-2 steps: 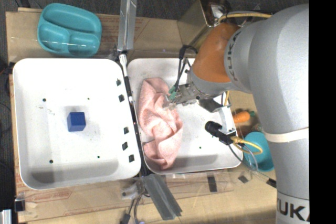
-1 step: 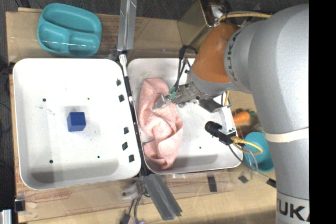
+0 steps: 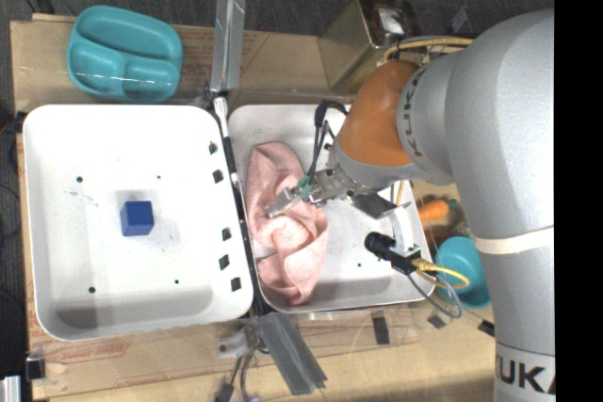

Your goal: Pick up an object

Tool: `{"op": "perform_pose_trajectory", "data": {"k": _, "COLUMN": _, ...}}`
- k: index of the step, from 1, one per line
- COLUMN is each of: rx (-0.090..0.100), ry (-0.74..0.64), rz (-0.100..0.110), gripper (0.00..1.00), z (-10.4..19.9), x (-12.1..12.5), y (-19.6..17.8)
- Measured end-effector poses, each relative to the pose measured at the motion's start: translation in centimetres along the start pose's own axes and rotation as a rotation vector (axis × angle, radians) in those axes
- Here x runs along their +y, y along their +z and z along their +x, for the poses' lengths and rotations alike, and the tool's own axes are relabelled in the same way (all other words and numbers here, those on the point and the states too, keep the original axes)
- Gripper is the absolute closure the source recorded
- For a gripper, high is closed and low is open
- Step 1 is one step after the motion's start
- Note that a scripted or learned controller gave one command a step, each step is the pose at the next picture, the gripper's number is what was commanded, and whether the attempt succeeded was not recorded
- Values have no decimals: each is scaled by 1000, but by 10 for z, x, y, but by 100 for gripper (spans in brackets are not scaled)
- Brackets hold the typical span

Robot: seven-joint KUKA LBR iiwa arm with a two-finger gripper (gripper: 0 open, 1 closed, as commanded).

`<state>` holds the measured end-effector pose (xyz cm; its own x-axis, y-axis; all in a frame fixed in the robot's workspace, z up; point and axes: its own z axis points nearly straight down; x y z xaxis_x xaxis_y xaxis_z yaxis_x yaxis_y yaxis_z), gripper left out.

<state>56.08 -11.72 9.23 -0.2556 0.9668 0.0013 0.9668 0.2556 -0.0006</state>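
Observation:
A crumpled pink cloth (image 3: 283,231) lies along the left side of the right bin (image 3: 377,292). My gripper (image 3: 288,198) reaches in from the right and sits low over the middle of the cloth, its fingertips touching or pressing into the fabric. A small blue cube (image 3: 138,217) rests in the middle of the left bin (image 3: 57,155). The grey arm with its orange band (image 3: 377,122) covers the right half of the right bin.
A teal divided dish (image 3: 124,52) lies on the bench behind the left bin. A brown box (image 3: 363,38) stands behind the right bin. An orange object (image 3: 433,210) and a teal cup (image 3: 462,264) sit right of the right bin, partly hidden by the arm.

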Motion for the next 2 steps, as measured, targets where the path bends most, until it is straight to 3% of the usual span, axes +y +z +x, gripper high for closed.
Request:
{"op": "perform_pose_trajectory", "data": {"k": 1, "rx": -1, "ry": -4, "rz": 0, "gripper": 100, "z": -1, "x": 1, "y": -10}}
{"op": "perform_pose_trajectory", "data": {"k": 2, "rx": 0, "ry": 175, "rz": 1, "gripper": 100, "z": 81, "x": 13, "y": -100}}
